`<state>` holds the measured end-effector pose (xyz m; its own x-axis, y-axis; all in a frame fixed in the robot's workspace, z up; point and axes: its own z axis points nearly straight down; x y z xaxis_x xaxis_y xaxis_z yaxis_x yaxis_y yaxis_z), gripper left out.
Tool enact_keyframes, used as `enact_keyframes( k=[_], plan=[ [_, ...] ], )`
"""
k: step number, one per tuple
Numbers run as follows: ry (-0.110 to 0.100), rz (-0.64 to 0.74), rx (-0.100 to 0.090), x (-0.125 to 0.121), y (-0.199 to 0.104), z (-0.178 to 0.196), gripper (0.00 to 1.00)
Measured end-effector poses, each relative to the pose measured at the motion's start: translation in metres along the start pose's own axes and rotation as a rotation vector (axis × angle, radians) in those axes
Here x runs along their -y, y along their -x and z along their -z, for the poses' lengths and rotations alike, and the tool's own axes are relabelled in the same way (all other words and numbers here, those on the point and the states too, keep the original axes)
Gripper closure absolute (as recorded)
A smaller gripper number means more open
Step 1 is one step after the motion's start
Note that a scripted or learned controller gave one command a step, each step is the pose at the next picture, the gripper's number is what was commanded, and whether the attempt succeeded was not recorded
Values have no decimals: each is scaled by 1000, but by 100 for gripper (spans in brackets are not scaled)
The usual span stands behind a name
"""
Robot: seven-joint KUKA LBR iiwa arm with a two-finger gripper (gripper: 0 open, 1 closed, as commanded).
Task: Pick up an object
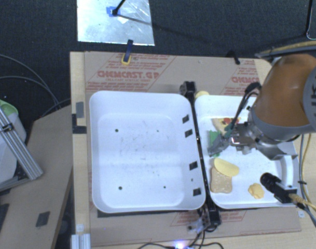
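While hanging low over the right bin (282, 204), gripper (218, 145) reaching toward a green piece (214, 137); finger state impossible to tell.

Two white bins, left (142, 149) and right (274, 198), look like smooth, faintly glossy plastic, the left one scuffed with grey marks. They sit on a tabletop (163, 71) of matt brown cardboard printed in red. A shiny sheet (115, 14) resembling metal foil lies behind. The arm's orange band (285, 97) has a smooth satin sheen; the tool (225, 139) appears dull grey metal.
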<state>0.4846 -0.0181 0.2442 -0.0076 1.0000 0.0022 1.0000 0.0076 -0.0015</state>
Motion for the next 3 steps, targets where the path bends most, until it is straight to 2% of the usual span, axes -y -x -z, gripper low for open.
enact_keyframes(
  k=[1, 2, 3],
  plan=[
    [4, -1, 1, -3, 2, 10, 100],
    [0, 0, 0, -2, -79, -62, 100],
    [8, -1, 1, -3, -91, 66, 100]
  ],
)
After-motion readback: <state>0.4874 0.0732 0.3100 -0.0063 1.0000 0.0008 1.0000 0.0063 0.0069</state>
